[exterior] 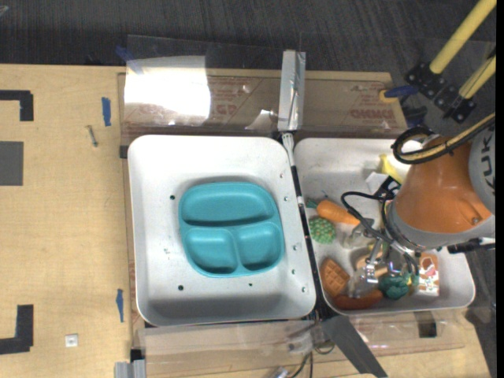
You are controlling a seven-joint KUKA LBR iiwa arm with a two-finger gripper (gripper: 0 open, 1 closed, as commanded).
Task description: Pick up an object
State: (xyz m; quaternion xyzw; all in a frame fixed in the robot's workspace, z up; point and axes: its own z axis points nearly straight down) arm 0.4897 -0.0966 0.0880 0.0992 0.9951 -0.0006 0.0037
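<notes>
- The right bin is serving as the landmark; it is sitting on the tabletop with its left wall touching the left bin along a narrow dark seam.
- The arm is reaching down over the right bin's right half, and its orange band is covering much of that side.
- The tool is hanging low over the bin's lower middle, in among the objects; whether it is wide, narrow or holding anything, I cannot tell.
- The open floor of the right bin is lying in its upper left part; the lower part is crowded up to the near wall.
- An orange carrot-like piece is lying left of centre in the right bin, slanted, with a green knobbly ball just beside it, near the left wall.
- A brown waffle-like piece is resting near the bin's lower left corner.
- A dark green object is sitting just beside the tool, near the bin's near wall.
- A teal divided tray is lying in the middle of the left bin, well apart from the right bin's contents.
</notes>
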